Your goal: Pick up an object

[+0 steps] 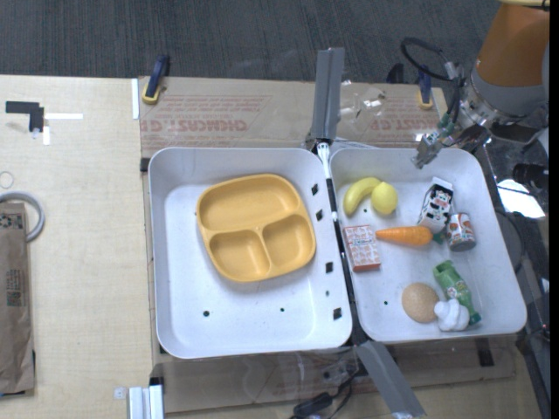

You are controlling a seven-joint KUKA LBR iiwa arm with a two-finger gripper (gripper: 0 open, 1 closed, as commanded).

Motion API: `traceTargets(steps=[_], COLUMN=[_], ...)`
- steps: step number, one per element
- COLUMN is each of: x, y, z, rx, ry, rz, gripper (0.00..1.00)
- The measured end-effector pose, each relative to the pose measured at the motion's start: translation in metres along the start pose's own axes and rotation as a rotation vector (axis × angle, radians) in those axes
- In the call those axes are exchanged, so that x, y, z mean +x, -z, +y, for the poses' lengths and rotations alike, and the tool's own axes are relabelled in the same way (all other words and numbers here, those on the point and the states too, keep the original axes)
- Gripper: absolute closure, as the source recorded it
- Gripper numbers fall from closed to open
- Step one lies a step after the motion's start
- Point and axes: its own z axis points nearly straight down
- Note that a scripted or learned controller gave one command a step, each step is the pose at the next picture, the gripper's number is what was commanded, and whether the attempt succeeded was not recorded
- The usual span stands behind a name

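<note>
The right bin holds a yellow banana beside a lemon, an orange carrot, a small red box, a black-and-white milk carton, a small can, a brown egg, a green bottle and a white piece. My gripper hangs over the bin's far rim, above and behind the milk carton. Nothing shows between its fingers.
The left bin holds a yellow three-part plate. A grey divider stands between the bins at the back. Cardboard lies behind both bins. The arm's orange band fills the upper right corner.
</note>
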Motion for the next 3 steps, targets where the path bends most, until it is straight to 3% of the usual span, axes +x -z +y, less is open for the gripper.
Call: traceTargets(steps=[1,2,3], x=[-0.041,0.006,0.046], y=[-0.074,-0.036,-0.013], z=[-0.031,-0.071,-0.033], rx=[-0.001,0.001,0.002], ry=[0.346,-0.103,-0.395], rz=[0.000,0.001,0.000], gripper=[1.00,1.00,1.00])
